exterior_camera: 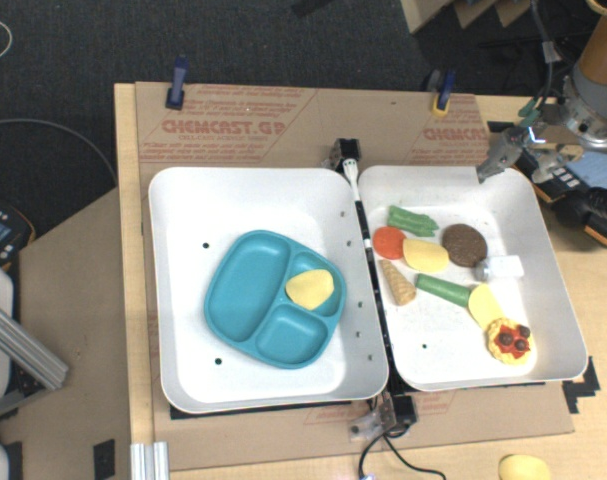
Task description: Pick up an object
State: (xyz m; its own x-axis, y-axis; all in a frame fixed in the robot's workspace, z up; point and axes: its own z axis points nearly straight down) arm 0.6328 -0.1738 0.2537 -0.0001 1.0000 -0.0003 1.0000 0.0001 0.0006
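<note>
The claw point(503, 154) hangs over the right bin's point(553, 268) far rim, its opening impossible to tell. The toys cluster mid-bin around the cookie point(464, 243); packed that closely, a descent may nudge neighbours and slip.

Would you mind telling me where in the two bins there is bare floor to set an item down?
In the left bin, bare floor rings the blue plate, widest along the far wall. In the right bin, free patches lie in the near left corner below the cone and along the far wall above the green bean. The middle, around the brown cookie, is crowded.
</note>
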